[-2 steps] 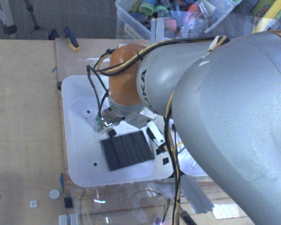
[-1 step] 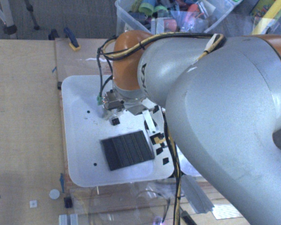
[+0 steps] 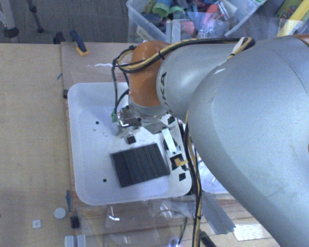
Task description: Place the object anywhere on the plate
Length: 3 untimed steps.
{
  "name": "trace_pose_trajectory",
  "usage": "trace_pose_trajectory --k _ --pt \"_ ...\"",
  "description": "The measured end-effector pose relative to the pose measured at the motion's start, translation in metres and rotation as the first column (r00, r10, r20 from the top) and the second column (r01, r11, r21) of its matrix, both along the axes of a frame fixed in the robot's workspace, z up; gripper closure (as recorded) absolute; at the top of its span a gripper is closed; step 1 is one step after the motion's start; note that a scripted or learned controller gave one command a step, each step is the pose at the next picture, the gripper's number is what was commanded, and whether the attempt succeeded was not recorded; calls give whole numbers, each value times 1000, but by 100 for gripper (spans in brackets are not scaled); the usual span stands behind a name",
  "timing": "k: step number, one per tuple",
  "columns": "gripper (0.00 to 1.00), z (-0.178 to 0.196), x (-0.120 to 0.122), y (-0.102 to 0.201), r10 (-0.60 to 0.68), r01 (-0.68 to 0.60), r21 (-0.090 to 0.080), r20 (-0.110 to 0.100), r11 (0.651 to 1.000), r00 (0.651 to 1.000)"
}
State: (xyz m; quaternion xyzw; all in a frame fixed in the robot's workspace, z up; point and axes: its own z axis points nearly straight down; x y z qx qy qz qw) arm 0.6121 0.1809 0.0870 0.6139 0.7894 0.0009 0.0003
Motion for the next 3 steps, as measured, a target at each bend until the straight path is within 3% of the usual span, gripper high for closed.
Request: trace_pose_trajectory --k 1,2,3 --pt "100 -2 40 36 155 -155 -1 1 988 988" --pt "100 1 -13 31 168 -168 0 4 986 986" --pt "100 8 -70 38 228 -228 4 36 974 973"
